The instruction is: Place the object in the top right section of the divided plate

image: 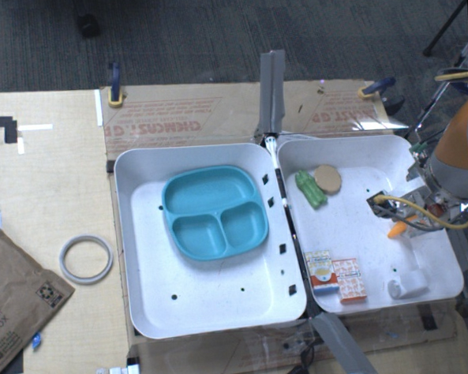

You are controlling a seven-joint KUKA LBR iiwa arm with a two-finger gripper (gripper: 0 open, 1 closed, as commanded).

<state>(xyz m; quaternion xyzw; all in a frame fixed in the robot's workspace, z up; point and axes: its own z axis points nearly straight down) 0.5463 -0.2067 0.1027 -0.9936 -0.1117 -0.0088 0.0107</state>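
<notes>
Blue plate (216,213) with three parts, lying flat in the left bin (143,251), closer to the back wall than the front. One big part at the back, two small parts side by side at the front.

Small orange thing (396,230) over in the right bin (358,155), near the right wall, well apart from the plate. Gripper (410,223) just beside that orange thing, low over the same bin. Cannot tell if open or shut, and cannot tell if touching the orange thing. Grey arm (454,165) reaching in from the right.

More in the right bin: a green thing (309,189) near the back left, right next to a round tan thing (327,179). At the front left, a little box with a picture (320,268) and a red and white box (349,280), side by side and touching. A white lump (406,284) in the front right corner.

Out on the bench (45,194), left of the bins: a ring of tape (86,258) lying flat, and a brown cardboard box (15,294) at the edge. Blue clamp (115,80) at the back.
</notes>
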